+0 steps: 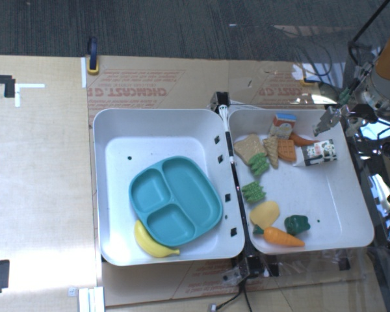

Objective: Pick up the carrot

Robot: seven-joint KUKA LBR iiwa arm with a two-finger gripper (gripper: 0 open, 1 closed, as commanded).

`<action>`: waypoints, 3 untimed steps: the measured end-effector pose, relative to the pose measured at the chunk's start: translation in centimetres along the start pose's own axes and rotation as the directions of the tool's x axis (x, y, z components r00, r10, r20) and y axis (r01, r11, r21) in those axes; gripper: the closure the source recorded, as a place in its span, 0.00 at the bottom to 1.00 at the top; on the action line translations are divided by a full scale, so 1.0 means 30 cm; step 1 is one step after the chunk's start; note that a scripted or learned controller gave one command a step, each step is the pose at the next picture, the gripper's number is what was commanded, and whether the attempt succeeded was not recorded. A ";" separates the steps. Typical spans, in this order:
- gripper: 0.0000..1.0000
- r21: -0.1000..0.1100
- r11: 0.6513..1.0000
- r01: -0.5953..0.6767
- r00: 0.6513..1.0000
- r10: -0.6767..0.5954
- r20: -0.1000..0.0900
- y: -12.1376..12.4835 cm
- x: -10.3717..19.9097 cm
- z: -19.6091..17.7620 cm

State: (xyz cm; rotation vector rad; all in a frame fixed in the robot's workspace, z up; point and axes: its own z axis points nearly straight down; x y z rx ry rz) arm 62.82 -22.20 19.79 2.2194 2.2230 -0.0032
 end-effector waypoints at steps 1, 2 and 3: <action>0.00 0.001 0.990 0.143 0.990 -0.143 -0.001 -0.176 0.179 0.074; 0.00 0.000 0.971 0.241 0.971 -0.241 -0.001 -0.429 0.325 -0.039; 0.00 -0.003 0.922 0.387 0.922 -0.387 -0.001 -0.488 0.388 0.354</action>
